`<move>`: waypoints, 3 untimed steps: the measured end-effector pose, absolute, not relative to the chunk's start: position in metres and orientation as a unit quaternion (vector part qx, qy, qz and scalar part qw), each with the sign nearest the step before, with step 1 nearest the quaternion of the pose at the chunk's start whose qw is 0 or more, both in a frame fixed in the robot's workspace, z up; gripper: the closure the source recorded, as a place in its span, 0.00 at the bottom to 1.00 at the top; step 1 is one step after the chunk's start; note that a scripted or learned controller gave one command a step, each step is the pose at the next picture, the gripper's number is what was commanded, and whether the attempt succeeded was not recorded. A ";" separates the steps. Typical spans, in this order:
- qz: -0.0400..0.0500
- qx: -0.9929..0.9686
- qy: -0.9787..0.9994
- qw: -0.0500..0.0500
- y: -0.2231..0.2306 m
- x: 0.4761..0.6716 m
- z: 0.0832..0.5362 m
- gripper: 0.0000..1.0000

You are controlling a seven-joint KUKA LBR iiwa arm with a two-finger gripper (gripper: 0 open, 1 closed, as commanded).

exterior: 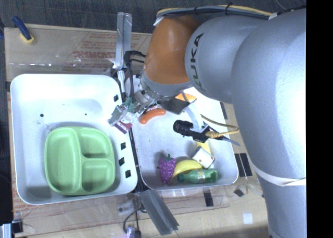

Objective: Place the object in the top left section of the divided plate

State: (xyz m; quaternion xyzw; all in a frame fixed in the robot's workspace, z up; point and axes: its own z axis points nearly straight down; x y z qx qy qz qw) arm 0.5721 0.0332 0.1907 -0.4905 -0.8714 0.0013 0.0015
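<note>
The green divided plate lies in the left white bin, toward its front, and its sections hold nothing. My gripper hangs over the wall between the two bins, just above and to the right of the plate's top right corner. A small dark maroon thing shows right under the gripper; whether it is held is unclear. An orange sausage-shaped object lies just right of the gripper in the right bin.
Along the right bin's front lie purple grapes, a yellow banana, a green bottle and a white and yellow block. The arm's large grey body covers the right bin's far side.
</note>
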 end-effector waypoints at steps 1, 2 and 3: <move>0.001 -0.491 -0.871 0.001 0.032 0.572 0.191 0.00; 0.002 -0.490 -0.872 0.001 0.033 0.573 0.201 1.00; 0.001 -0.437 -0.900 0.001 0.066 0.576 0.192 1.00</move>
